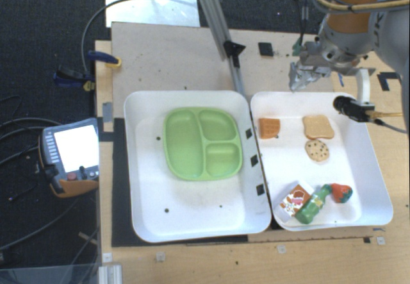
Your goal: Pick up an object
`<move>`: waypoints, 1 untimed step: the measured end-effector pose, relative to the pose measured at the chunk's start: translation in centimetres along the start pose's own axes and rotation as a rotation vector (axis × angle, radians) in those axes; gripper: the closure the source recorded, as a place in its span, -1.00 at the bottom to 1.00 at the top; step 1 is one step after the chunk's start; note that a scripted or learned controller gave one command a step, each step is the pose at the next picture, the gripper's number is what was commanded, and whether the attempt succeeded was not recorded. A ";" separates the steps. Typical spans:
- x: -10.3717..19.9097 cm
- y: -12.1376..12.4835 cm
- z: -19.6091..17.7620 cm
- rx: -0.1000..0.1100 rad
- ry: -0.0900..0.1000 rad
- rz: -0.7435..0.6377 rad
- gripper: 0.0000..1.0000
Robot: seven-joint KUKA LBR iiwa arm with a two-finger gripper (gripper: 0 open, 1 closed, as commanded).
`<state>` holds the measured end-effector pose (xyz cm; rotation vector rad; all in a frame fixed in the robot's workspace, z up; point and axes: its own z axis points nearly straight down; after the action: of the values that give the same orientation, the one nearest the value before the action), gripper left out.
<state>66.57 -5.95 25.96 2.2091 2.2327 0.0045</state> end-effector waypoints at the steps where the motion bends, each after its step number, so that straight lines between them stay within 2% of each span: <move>1: 4.8 -0.1 1.7 0.001 0.000 0.001 1.00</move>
<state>66.40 -1.13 24.22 2.2105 2.2318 0.0032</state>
